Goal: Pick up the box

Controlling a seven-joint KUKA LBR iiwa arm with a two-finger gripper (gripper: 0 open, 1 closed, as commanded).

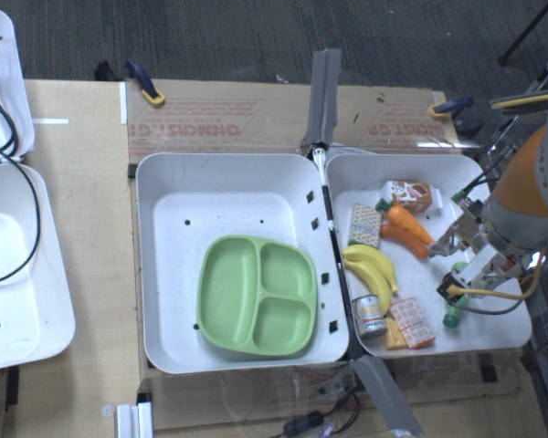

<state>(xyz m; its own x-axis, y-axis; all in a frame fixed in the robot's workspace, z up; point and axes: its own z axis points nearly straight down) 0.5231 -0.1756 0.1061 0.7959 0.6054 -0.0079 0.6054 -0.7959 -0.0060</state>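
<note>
Nearest was laid a red box [412, 323], flat, judged graspable from above; how wide the end effector [449, 243], just beyond, was opened could not be told.

The arm [521, 223] is a thick, rounded limb at the scene's right edge, with a broad orange band [534, 172] above a smooth grey wrist section. Thin dark cables [493, 158] run in loose loops along its far side. The gripper [458, 235] at its end is a small cluster of silvery metal and pale parts, much narrower than the wrist.
</note>
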